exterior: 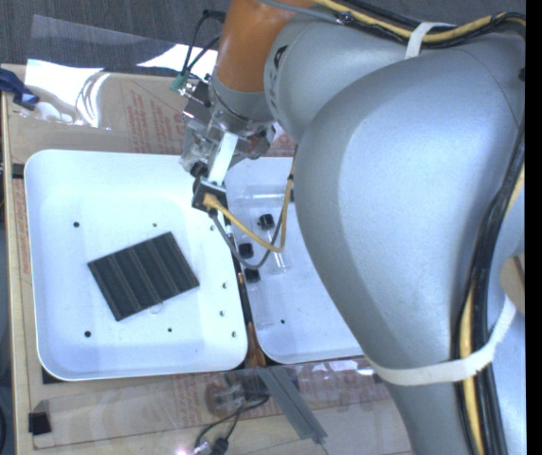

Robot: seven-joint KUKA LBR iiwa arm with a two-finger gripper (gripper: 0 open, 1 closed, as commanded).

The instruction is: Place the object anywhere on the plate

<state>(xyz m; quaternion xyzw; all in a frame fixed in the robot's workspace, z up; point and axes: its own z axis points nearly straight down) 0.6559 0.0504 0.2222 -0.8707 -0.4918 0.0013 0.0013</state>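
The dark ribbed plate [143, 275] is seen lying flat in the left bin [36, 254], near its middle and turned at a slant to the walls. Small dark dots are scattered on the white floor around it. The gripper [207, 164] is held over the far end of the seam between the two bins, well apart from the plate; whether it is spread or pressed together cannot be told. Much of the right bin [290, 344] is covered by the grey arm [404, 159]. Two small dark things [266, 222] are seen on that bin's floor just right of the gripper; what they are cannot be told.
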